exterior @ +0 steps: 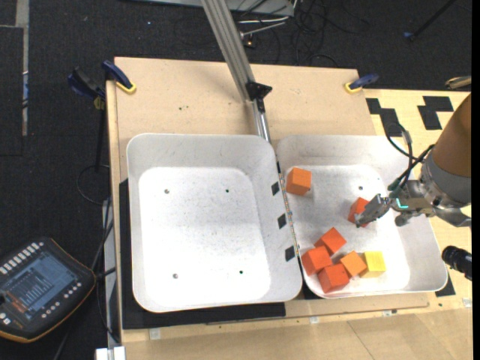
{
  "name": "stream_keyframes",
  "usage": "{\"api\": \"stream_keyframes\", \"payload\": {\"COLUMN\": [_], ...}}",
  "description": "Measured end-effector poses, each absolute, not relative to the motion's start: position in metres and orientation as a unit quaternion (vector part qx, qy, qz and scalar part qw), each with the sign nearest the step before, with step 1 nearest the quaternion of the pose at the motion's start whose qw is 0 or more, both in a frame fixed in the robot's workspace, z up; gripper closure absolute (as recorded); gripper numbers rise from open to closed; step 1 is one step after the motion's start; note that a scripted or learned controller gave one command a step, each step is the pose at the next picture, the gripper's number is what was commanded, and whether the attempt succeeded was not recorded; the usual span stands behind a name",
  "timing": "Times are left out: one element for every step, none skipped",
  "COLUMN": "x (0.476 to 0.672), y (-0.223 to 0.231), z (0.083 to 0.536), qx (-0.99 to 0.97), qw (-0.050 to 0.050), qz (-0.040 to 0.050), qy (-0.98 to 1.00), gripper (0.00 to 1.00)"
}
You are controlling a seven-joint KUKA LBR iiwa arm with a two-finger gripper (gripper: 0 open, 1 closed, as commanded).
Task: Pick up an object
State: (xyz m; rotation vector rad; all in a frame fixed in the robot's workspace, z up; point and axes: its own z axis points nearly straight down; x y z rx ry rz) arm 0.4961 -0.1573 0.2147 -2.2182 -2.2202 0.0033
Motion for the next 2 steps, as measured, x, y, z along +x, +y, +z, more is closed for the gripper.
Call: {"api": "stream_keyframes", "payload": {"x": [0.497,0.496], "y": [-0.157,-0.147], "z": [0.216,0.159], "qx": [-0.707,-0.707], "qw": [0.000,0.003], "qz": [0.0000,0.0014], "qy": [-0.707,-0.707], "gripper": [0.00,0.00]}}
